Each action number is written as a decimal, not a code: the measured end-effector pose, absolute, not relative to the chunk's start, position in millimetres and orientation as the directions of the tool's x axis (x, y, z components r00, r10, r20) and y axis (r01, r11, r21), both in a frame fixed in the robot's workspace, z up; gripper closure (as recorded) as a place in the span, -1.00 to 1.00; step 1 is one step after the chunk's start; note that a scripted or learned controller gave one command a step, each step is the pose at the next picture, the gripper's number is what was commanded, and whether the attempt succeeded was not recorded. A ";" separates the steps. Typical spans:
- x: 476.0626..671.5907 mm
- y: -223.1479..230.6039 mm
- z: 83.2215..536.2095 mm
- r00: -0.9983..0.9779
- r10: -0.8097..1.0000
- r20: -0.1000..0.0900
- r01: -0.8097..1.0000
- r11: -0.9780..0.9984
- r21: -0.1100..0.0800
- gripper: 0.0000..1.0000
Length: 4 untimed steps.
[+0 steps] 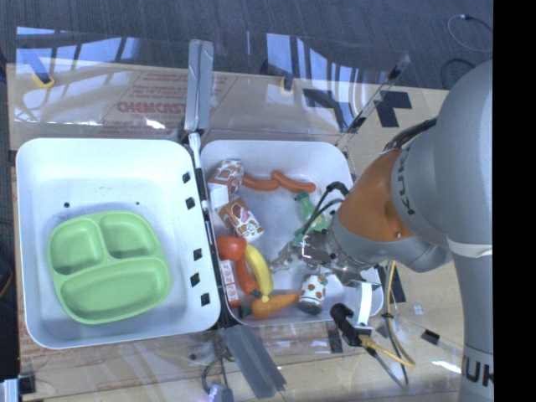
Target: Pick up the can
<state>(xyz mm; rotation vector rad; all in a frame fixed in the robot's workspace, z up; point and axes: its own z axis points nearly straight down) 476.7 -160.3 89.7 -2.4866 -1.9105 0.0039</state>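
In the right bin (pixel 251 153), small cylindrical can (pixel 311 293), curved banana (pixel 259 270)

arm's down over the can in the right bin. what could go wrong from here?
1. The can lies tilted near the right bin's lower rim, so it may roll or slip out of a pinch.
2. The carrot and banana lie close to the can's left; the gripper could nudge or catch one instead.
3. The wrist hides the fingers, so a missed grasp may be hard to spot from this camera.
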 end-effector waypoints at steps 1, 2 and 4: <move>576.0 -187.2 89.6 0.271 0.963 0.001 0.963 -0.271 -0.005 -1.00; 522.6 -195.4 89.0 0.441 0.897 0.000 0.897 -0.441 -0.009 -1.00; 599.3 -196.7 90.0 0.501 0.866 0.000 0.866 -0.501 -0.006 -1.00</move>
